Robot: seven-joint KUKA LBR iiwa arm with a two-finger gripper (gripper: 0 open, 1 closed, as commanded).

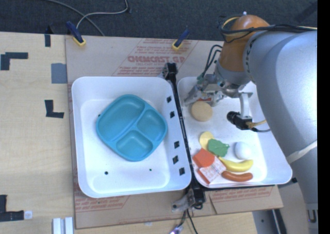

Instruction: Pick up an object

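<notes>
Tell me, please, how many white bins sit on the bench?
2. The left bin holds a blue divided plate. The right bin holds the toy food pile and a tan round piece, with the gripper above it.

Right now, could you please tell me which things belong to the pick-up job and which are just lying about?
Job: gripper; round tan bun right below it; yellow banana; white egg; green leafy toy; red sausage.

Lying about: blue divided plate; yellow clamps.
</notes>
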